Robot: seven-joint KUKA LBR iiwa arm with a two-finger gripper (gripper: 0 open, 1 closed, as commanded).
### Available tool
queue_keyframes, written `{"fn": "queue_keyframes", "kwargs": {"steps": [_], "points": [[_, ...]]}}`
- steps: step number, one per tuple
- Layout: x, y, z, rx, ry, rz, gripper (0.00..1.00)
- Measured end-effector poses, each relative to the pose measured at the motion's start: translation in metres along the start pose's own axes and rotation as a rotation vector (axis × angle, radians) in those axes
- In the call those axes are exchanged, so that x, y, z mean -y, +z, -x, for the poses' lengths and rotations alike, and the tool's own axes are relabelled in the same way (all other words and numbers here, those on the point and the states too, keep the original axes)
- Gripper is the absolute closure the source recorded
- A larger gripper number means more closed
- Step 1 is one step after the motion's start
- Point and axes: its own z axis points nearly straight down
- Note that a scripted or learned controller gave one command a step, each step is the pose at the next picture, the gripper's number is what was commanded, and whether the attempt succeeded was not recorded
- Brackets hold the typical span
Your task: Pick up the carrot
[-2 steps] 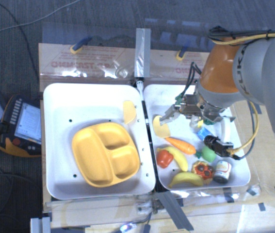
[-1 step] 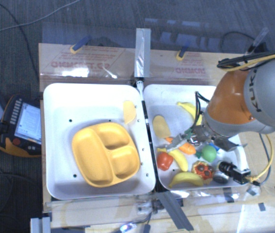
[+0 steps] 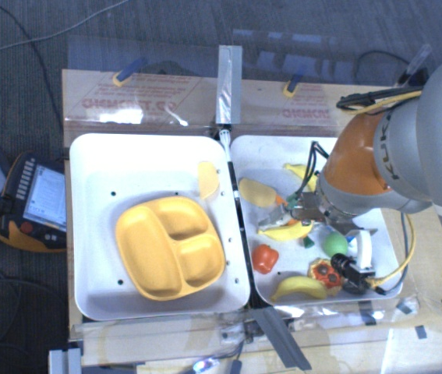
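Note:
In the right bin [image 3: 244, 150], a small orange piece that looks like the carrot [image 3: 281, 201] pokes out just left of my gripper [image 3: 297, 211]. Most of the carrot is hidden under the gripper body. The gripper is low over the middle of the right bin, with the orange-banded wrist [image 3: 357, 166] above and to its right. A yellow banana [image 3: 287, 231] lies directly below the gripper, touching or nearly touching it.
The right bin also holds a pale yellow piece [image 3: 256, 192], a red pepper [image 3: 265, 259], a second banana [image 3: 298, 287], a green item [image 3: 335, 245] and an orange-red toy [image 3: 323, 272]. A yellow divided plate [image 3: 170, 244] sits in the left bin [image 3: 96, 170].

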Motion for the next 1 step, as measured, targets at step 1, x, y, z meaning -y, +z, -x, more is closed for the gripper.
{"fn": "queue_keyframes", "kwargs": {"steps": [1], "points": [[-0.0014,-0.0088,-0.0015,-0.001,-0.002,0.003,1.00]]}}
